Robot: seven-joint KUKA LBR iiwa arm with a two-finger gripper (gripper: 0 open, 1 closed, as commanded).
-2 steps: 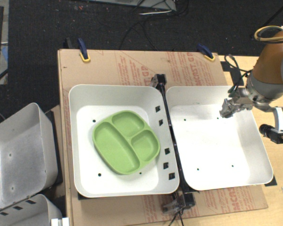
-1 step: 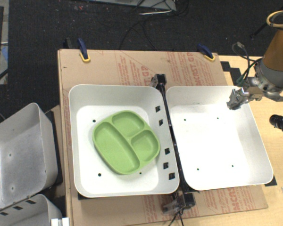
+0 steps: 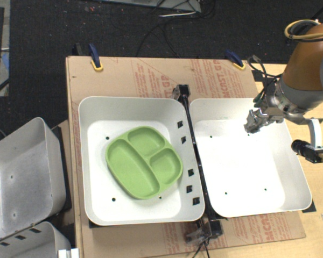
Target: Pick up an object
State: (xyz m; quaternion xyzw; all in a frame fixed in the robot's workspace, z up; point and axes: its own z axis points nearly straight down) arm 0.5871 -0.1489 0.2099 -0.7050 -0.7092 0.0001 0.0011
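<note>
A spare white tub (image 3: 21, 181) sits at the lower left, off the bench (image 3: 145, 71). The left bin (image 3: 91, 112) contains a green divided plate (image 3: 144, 161), lying flat at its centre. A black divider strip (image 3: 191, 155) separates it from the right bin (image 3: 247, 198). The tool (image 3: 254, 121) hovers over the right bin's far edge; whether it is open or closed cannot be determined. It grips nothing visible.

arm (image 3: 307, 63): cut off at right edge | gripper (image 3: 254, 121): fingers too small to tell
</note>
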